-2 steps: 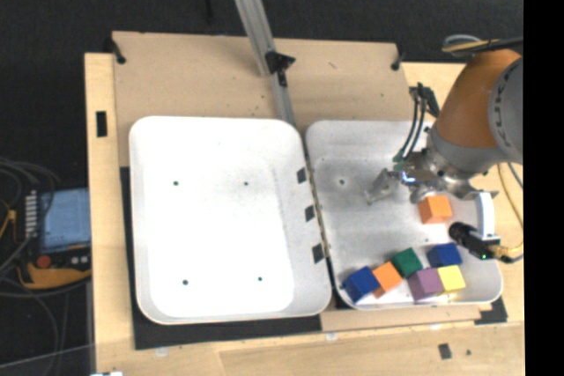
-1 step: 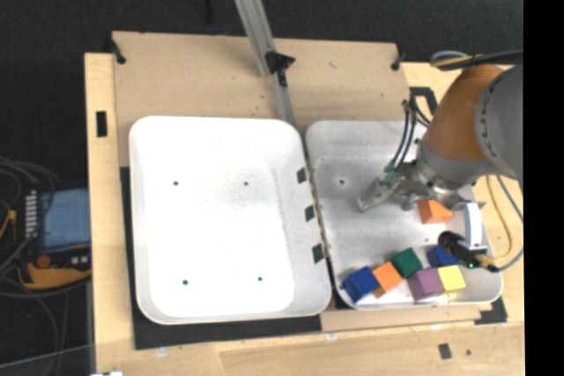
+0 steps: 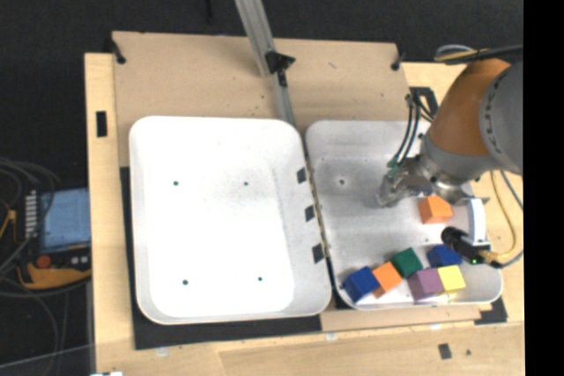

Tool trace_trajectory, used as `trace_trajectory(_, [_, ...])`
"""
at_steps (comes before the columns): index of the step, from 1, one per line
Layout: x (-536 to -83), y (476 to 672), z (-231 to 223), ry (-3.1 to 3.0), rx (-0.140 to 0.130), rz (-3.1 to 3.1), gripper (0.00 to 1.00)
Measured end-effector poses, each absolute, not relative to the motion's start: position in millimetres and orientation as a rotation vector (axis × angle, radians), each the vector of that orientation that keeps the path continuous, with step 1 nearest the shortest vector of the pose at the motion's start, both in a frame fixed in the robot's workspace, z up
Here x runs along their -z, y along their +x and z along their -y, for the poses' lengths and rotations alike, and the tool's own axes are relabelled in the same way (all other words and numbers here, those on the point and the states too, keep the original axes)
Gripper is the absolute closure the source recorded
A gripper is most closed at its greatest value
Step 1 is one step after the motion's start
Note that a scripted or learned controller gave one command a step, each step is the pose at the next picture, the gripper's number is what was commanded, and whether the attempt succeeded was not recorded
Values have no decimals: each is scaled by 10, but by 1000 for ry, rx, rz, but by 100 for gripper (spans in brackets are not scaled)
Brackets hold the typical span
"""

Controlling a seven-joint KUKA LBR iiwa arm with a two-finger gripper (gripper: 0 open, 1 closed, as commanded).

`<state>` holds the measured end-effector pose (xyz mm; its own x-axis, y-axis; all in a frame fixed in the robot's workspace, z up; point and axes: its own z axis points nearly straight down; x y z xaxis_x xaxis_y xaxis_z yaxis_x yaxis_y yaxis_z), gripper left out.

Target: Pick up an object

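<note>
While its finger state stays unreadable, gripper (image 3: 393, 188) over bare right-bin floor (image 3: 352, 216), blocks (image 3: 407, 273) along the near rim.

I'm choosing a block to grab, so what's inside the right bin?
The right bin holds small blocks near its front edge: blue, orange, green, purple, yellow, plus another orange beside the tool. The arm covers the bin's right part.
</note>
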<state>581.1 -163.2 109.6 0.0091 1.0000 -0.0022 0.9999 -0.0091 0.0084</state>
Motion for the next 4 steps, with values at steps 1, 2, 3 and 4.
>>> trace_trajectory(1, [-1597, 5835, 1540, 2216, -4, -2223, 100])
trace_trajectory(2, [-2236, 5871, 1513, 2211, -8, -2221, 100])
trace_trajectory(3, [-2755, 5883, 1523, 2213, -3, -2224, 100])
trace_trajectory(4, [-2683, 5842, 987, 2215, 0, -2227, 100])
